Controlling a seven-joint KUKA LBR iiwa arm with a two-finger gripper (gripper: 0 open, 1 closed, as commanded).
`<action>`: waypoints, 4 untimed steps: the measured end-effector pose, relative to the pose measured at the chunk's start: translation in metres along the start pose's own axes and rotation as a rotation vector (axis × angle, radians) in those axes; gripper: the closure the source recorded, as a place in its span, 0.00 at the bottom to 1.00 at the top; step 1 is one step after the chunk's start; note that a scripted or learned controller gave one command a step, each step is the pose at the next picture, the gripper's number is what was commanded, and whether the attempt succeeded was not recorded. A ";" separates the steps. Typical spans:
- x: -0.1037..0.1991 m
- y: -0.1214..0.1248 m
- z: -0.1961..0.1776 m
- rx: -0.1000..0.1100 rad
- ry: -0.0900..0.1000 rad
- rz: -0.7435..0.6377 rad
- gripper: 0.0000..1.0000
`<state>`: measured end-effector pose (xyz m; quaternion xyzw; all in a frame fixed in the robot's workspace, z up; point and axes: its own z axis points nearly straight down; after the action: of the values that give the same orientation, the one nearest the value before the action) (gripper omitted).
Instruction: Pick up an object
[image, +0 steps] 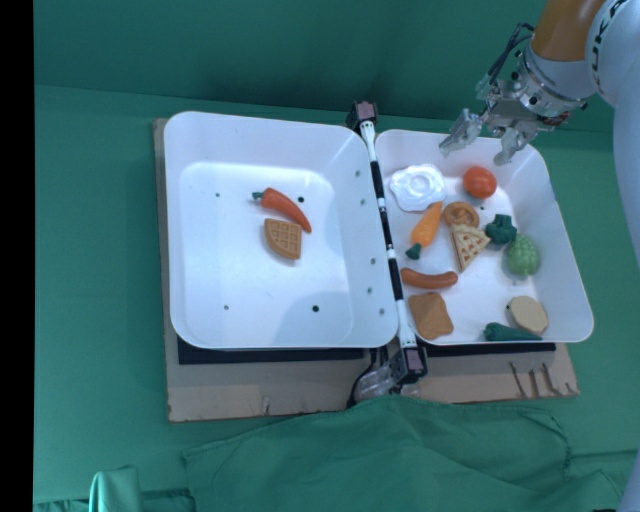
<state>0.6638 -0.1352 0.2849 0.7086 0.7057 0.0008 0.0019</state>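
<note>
The gripper hangs over the right white bin's far edge, jaws spread wide, holding nothing. The round orange plastic tomato could roll away when pinched.

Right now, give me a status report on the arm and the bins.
Gripper open, above right bin's far edge, holding nothing. Tomato nearest below it. Fried egg beside.

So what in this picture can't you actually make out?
- Grey arm with the orange band: cut off by the camera view's top right corner.
- Dark green toy vegetable: partly hidden behind the tan bread roll at the right bin's front rim.
- Small black device at the top of the divider: too small to identify.
- Green cloth: cut off by the bottom edge.
</note>
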 end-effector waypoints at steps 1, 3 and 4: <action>0.000 0.000 0.000 0.000 0.000 0.000 0.00; -0.003 -0.008 0.088 0.004 -0.001 0.000 0.00; -0.005 -0.005 0.100 -0.005 -0.002 0.000 0.00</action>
<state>0.6593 -0.1403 0.1851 0.7084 0.7058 0.0019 0.0045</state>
